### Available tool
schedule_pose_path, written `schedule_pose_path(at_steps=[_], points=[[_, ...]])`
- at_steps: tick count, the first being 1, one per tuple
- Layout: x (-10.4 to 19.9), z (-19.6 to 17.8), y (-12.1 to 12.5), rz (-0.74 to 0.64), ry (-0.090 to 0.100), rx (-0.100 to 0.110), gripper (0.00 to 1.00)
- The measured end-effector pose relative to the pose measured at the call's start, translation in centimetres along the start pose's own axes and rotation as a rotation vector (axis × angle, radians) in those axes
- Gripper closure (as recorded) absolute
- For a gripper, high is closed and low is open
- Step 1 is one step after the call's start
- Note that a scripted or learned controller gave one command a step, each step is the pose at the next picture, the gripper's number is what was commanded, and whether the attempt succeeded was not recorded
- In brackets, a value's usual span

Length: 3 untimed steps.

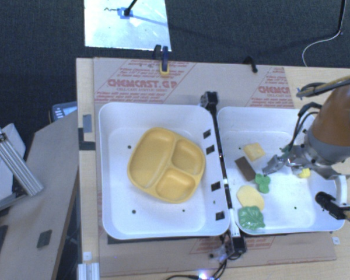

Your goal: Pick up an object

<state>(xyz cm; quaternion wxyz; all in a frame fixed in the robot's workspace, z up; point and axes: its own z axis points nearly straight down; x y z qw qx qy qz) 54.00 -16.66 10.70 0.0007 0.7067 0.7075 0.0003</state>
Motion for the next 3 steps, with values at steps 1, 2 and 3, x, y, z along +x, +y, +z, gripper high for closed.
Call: schedule_pose_path(at_steps=[1,2,3], points=[[0.00,0.00,0.00,0.000,0.000,0.000,0.00],[0.00,0.00,0.00,0.000,0.000,0.000,0.00],[0.00,0.00,0.00,0.000,0.000,0.000,0.00]])
